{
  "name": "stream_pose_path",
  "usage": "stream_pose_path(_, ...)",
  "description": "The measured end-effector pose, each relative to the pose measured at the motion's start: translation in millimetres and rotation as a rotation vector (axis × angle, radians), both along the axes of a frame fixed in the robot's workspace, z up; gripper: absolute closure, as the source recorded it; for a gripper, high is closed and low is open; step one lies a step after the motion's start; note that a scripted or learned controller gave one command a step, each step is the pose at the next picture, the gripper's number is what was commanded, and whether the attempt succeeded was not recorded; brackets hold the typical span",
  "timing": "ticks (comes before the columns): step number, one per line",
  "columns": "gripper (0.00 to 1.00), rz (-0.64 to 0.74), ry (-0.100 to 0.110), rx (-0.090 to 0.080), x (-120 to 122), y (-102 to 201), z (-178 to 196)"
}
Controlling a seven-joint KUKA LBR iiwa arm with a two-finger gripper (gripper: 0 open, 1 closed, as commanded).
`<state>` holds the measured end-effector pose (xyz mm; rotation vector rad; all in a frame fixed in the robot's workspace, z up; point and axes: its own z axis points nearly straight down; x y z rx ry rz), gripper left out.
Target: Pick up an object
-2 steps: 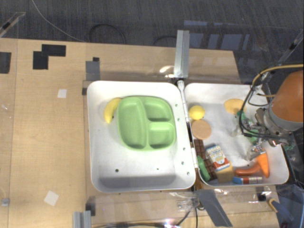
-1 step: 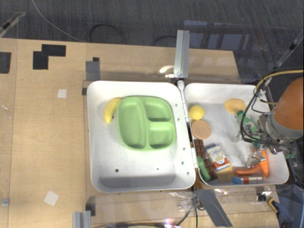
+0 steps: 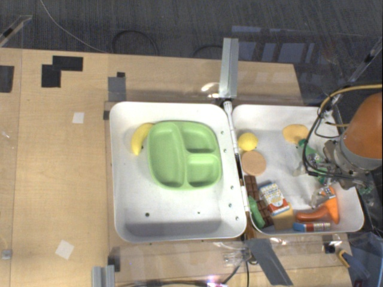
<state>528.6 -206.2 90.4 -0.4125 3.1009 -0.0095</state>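
Observation:
My gripper (image 3: 326, 191) hangs low over the right bin (image 3: 272, 115), near its right wall, below the arm's orange band (image 3: 366, 127). Just under it lies an orange carrot (image 3: 327, 211), with a red and white tube (image 3: 312, 226) beside that. A small printed carton (image 3: 275, 198), a brown chocolate bar (image 3: 252, 190), a green piece (image 3: 257, 211) and a tan block (image 3: 285, 223) crowd the bin's front left corner. A lemon (image 3: 248, 141), a tan disc (image 3: 254, 162) and a yellow lump (image 3: 294, 133) lie toward the back.
The left bin (image 3: 137, 214) holds a green divided plate (image 3: 182, 154) with a banana (image 3: 140, 137) at its left side. A metal post (image 3: 228, 70) stands behind the wall between the bins. Cables (image 3: 311, 154) hang from the wrist over the right bin.

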Motion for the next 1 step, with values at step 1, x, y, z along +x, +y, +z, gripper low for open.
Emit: stream_pose_path(1, 0.0, 0.039, -0.005, -0.002, -0.8, 0.1, 0.1)
